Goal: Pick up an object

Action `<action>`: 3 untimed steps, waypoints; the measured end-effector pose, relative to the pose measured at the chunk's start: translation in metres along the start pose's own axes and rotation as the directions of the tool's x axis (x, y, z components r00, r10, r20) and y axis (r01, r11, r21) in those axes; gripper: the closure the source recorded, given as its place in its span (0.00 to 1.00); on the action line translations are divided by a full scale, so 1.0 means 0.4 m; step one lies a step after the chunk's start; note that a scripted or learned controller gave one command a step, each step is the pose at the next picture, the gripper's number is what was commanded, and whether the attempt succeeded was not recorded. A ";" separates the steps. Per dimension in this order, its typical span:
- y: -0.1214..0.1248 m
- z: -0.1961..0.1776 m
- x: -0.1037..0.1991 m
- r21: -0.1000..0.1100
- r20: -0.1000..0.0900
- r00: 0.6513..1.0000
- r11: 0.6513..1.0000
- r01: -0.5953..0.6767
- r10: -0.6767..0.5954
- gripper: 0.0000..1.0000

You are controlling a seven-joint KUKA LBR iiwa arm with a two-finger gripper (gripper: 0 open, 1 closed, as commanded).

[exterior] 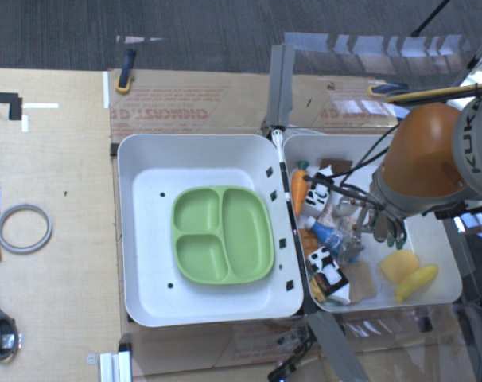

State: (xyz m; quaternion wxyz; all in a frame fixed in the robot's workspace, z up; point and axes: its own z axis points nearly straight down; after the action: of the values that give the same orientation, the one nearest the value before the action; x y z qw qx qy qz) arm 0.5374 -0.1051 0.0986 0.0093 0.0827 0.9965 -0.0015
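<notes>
Jaw state cannot be told: the gripper (354,228) hangs low over the left half of the right bin (452,289), its tip lost among the jumble of items, and nothing can be seen caught in it. Arm enters from the right; orange band (422,159) sits large above the wrist, cables trailing across toward the bin's far left corner.

Right bin contents, working from its left wall: an orange carrot-shaped toy (299,188) with green top lies along the divider at the far end. Just right of it, a black-and-white patterned item (318,200). A blue object (328,235) sits directly beneath the gripper, touching or nearly so; contact not clear. Another black-and-white piece (327,266) lies nearer, by the left wall, beside a tan flat object (360,281). Two yellow items, a rounded one (399,265) and a longer banana-like one (417,282), rest together in the near right part, apart from the gripper.

Left bin (137,237) holds a green three-compartment plate (223,235), centred, flat.

Bench to the left: a grey ring (22,228) lies on the pale wood, well apart from both bins. Cardboard sheet (193,102) runs along the far side behind the bins, a yellow-handled clamp (127,70) at its far left corner.
</notes>
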 end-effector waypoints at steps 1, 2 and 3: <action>0.001 -0.003 0.117 0.002 0.009 0.999 0.999 0.048 -0.048 0.00; 0.000 -0.002 0.133 -0.001 0.006 1.000 1.000 -0.029 0.029 0.00; -0.222 -0.061 -0.100 -0.003 -0.013 0.988 0.988 0.154 -0.154 0.00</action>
State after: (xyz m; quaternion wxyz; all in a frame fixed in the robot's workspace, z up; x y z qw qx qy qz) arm 0.5619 -0.1991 0.1239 0.0024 0.0053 1.0000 -0.0004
